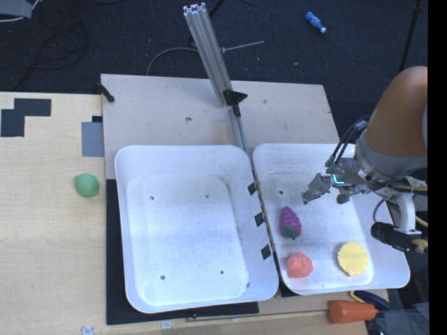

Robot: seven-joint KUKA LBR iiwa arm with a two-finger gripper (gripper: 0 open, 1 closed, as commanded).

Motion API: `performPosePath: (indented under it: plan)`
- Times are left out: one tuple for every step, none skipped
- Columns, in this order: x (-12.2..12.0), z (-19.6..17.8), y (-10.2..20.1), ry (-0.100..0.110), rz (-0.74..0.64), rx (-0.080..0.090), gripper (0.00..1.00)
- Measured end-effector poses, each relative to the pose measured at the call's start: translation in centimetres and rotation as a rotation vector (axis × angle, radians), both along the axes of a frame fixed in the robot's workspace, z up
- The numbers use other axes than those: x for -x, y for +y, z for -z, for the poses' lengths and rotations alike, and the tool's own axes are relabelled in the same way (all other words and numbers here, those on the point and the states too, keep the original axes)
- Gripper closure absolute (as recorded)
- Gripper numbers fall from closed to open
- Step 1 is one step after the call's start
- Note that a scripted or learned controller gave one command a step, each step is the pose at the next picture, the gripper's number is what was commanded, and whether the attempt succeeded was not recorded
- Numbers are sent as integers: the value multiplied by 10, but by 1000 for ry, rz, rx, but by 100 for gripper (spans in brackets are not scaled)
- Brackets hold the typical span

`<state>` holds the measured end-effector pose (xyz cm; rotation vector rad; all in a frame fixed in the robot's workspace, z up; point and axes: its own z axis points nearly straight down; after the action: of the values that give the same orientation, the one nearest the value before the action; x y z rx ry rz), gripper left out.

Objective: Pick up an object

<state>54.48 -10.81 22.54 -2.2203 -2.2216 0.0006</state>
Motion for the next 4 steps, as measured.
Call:
performPosePath:
  plan:
    - [0, 0, 0, 0, 0, 0, 0]
    - [2, 63, 4, 5, 0, 0, 0]
    - [6, 105, 4, 2, 0, 0, 0]
    - [6, 134, 4, -1, 0, 0, 0]
